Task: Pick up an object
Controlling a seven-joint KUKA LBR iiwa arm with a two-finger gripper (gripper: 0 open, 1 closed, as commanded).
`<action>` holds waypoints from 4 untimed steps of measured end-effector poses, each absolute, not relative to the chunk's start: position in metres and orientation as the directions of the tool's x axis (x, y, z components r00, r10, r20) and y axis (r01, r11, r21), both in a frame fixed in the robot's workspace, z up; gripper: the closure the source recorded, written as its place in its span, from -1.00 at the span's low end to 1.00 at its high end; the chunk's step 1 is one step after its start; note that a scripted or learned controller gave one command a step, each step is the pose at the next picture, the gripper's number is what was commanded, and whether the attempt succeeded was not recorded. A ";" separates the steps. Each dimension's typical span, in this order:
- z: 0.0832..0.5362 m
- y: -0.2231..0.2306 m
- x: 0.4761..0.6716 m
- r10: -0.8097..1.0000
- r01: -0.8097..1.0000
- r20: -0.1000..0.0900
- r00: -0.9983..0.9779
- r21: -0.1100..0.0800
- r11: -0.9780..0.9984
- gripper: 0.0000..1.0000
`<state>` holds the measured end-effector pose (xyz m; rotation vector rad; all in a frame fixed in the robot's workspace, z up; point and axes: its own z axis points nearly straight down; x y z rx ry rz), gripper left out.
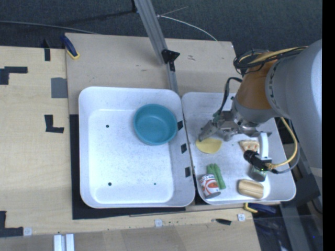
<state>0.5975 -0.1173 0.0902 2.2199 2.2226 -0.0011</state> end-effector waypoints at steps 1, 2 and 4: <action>0.101 -0.117 0.599 1.000 1.000 -0.003 -0.002 0.005 0.002 1.00; 0.143 -0.115 0.601 1.000 1.000 0.000 -0.002 0.002 0.002 1.00; 0.242 -0.106 0.603 1.000 1.000 -0.001 -0.001 0.004 0.001 1.00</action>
